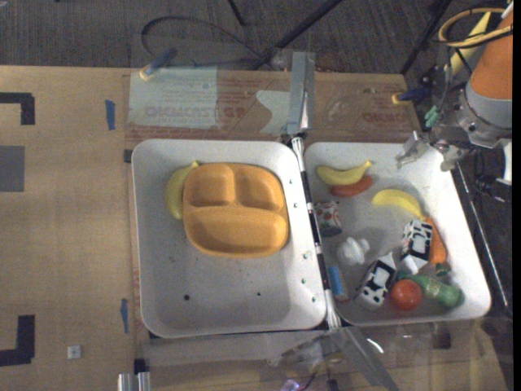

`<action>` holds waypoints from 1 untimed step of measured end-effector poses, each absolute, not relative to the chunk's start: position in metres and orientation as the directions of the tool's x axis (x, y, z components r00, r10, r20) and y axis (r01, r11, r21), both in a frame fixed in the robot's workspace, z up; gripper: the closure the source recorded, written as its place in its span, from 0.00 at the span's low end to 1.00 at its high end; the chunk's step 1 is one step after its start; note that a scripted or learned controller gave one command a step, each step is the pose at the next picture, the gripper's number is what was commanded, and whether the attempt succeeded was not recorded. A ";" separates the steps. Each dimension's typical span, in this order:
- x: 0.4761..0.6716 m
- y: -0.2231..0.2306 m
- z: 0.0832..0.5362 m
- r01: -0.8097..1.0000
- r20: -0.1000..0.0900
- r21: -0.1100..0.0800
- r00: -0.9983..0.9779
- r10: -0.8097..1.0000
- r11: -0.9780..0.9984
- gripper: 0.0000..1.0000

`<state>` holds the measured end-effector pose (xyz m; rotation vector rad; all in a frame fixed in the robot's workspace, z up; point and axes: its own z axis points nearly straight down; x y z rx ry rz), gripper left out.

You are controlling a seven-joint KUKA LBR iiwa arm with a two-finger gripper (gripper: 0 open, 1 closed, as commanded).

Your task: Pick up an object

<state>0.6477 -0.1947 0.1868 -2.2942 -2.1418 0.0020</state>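
My gripper [427,153] hangs over the far right corner of the right bin [476,255], open, with nothing between its fingers. Below it in that bin lie a yellow banana [396,201], another banana [343,172] resting on a red pepper [352,189], a small patterned cup [327,216], a white lump [352,251], two cow-patterned cartons [376,282] [417,239], a carrot [439,249], a red tomato [405,294] and a green vegetable [441,292]. The nearest banana lies a little to the front left of the gripper.
The left bin [228,300] holds an orange divided plate [236,208] with a yellow banana [174,191] tucked under its left edge. A metal divider [313,235] runs between the bins. Cables and a tripod stand beyond the bench.
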 end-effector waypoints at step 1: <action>0.615 -0.171 0.086 0.994 -0.001 0.004 0.113 0.994 -0.113 0.00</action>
